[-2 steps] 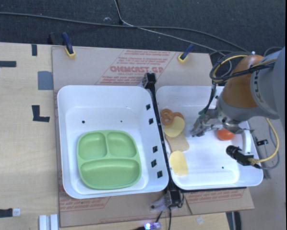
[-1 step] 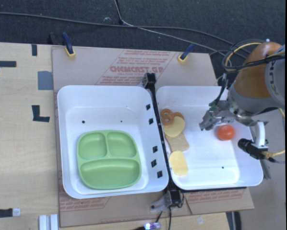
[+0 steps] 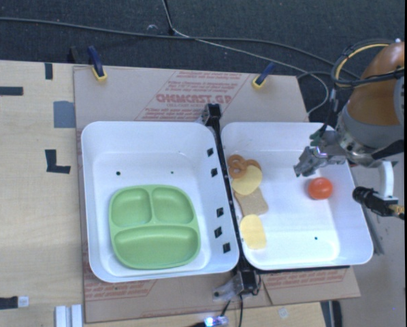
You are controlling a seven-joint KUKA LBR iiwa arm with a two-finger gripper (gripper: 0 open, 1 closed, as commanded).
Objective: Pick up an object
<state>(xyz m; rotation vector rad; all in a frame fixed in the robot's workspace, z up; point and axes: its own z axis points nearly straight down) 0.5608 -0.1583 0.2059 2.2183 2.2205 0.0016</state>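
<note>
Gripper (image 3: 307, 166), finger state impossible to tell, just above 1 small, round, red-orange tomato (image 3: 320, 189) in right bin (image 3: 285, 251).

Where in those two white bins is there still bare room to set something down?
Left bin: a bare strip along the far wall, behind the green divided plate. Right bin: open floor in the near right part, between the yellow pieces and the outer wall. It is crowded along the divider, where the food pieces pile up, and around the red ball by the tool.
</note>
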